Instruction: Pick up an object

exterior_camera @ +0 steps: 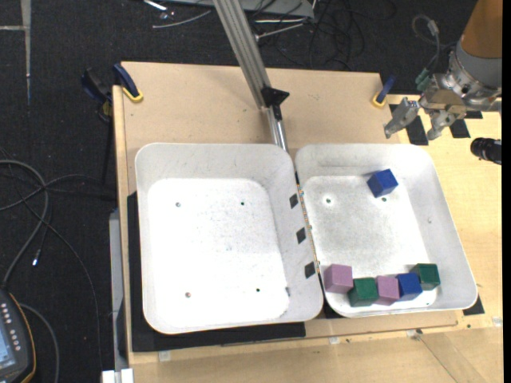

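A tan wooden bench point(207, 102) bears two white bins point(211, 238) point(383, 230) side by side.

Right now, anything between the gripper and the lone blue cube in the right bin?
No objects. In the camera view, between the gripper and the blue cube lie bare bench, the right bin rim and speckled bin floor.

A single fixed camera looked down on my table point(207, 94) from above, at a slant and from some distance. It took in both white bins whole, the left bin point(148, 238) and the right bin point(443, 214) side by side, plus dark floor with cables beyond. My arm point(479, 38) came in at the upper right corner.
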Robot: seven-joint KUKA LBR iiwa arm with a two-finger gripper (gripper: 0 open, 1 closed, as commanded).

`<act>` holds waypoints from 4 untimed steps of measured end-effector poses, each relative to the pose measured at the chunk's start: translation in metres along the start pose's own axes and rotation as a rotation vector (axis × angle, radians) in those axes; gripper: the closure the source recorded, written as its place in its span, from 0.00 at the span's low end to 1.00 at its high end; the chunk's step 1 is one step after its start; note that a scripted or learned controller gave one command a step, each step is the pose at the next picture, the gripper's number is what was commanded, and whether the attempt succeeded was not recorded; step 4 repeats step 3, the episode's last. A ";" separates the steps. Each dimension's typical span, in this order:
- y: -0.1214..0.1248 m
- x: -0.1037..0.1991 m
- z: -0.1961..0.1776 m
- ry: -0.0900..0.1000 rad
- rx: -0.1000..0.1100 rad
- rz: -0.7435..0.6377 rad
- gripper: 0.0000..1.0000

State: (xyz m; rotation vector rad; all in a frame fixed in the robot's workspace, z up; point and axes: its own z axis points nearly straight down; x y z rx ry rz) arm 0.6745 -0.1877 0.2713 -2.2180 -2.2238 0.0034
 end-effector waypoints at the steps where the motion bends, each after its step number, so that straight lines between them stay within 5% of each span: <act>1: 0.006 -0.020 0.181 0.001 0.004 0.002 0.00; 2: -0.007 0.010 0.175 0.000 -0.002 -0.001 0.00; 3: -0.006 0.008 0.165 0.000 -0.005 0.002 1.00; 4: -0.006 0.008 0.165 0.000 -0.005 0.002 1.00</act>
